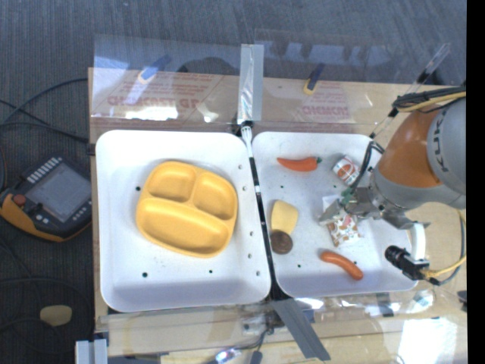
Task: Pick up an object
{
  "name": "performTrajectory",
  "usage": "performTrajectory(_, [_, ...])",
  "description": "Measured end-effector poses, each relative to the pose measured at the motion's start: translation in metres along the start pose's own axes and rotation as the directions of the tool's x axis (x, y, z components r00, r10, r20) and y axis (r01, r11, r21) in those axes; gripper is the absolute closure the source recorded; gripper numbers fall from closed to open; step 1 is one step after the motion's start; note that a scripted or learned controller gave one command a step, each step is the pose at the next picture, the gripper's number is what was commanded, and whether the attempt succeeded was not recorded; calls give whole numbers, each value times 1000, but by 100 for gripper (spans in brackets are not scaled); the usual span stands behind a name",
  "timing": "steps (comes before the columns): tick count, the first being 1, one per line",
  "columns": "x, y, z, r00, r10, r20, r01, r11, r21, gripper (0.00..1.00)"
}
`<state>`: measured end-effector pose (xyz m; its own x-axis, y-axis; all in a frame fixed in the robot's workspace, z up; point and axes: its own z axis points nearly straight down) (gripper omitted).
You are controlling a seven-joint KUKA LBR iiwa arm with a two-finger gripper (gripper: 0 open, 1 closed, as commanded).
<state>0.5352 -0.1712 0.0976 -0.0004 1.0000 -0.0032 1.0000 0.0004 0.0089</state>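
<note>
1. The grey arm with its orange band (409, 158) is reaching in from the right and hanging low over the right-hand shallow white bin (303, 283); its two-finger gripper (350, 203) is sitting near the middle-right of that bin.
2. Whether the gripper is released, clenched or grasping something cannot be told, as the wrist is covering the tips.
3. A crumpled white packet with red and green print (342, 227) is lying directly under and just in front of the gripper, seemingly touching it.
4. A small red-and-white can (345, 170) is lying just beyond the gripper, close against the arm's wrist.
5. A red chilli pepper with a green stem (299, 163) is lying further beyond and to the left of the gripper, near the bin's far wall.
6. A pale yellow wedge of cheese (285, 217) is lying to the gripper's left, with a brown round disc (281, 242) touching its near edge.
7. An orange-red sausage (341, 264) is lying on the near side of the gripper, apart from the packet.
8. A yellow three-compartment plastic tray (187, 207) is sitting well to the left, in the left-hand white bin (121, 279).
9. A black-and-orange handheld pendant (45, 199) is lying on the floor far to the left.
</note>
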Motion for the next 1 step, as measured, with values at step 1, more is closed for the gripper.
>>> performTrajectory(1, [46,3,-90,1000,-2,-3,2,1000,11,100])
